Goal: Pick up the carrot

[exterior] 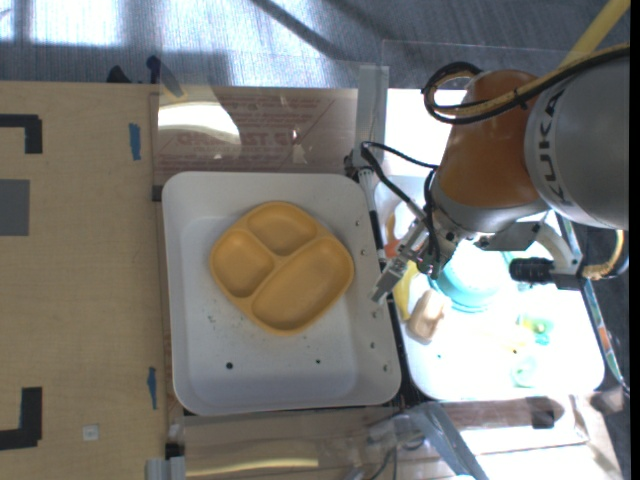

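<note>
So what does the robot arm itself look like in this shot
The arm is bulky and rounded, grey-shelled with dark KUKA lettering, and a glossy orange band above the wrist. Black cables loop over the orange section, and a thinner one trails past the wrist. A yellow hose runs off the upper right. The gripper is small, metallic grey, with slim jaws.

Bench (pixel 70 268) cardboard-topped at left; two white bins on it: left bin (pixel 190 368), right bin (pixel 560 358).

My wrist covering much of the right bin (pixel 560 368), my fingertips too small to read, glare washing out small items.
</note>
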